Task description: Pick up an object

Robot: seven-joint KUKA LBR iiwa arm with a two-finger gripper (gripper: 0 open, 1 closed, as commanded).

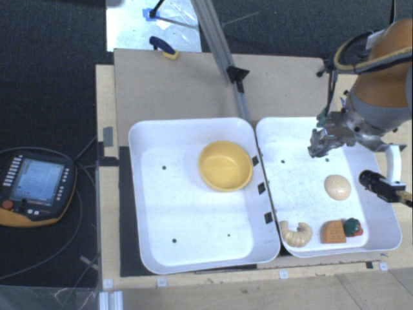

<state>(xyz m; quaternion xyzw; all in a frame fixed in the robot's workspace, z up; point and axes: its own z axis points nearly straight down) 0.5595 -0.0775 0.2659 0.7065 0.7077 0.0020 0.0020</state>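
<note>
My gripper hangs over the upper middle of the right bin, with nothing seen between its fingers. A cream egg-shaped object lies below and to the right of it. Along the bin's front edge sit a pale curled shrimp-like toy and an orange block with a green and red piece. A yellow bowl rests in the upper right part of the left bin.
A black clamp with a cable juts over the right bin's right rim. A metal pole slants across the cardboard behind the bins. A teach pendant lies on the floor at the left.
</note>
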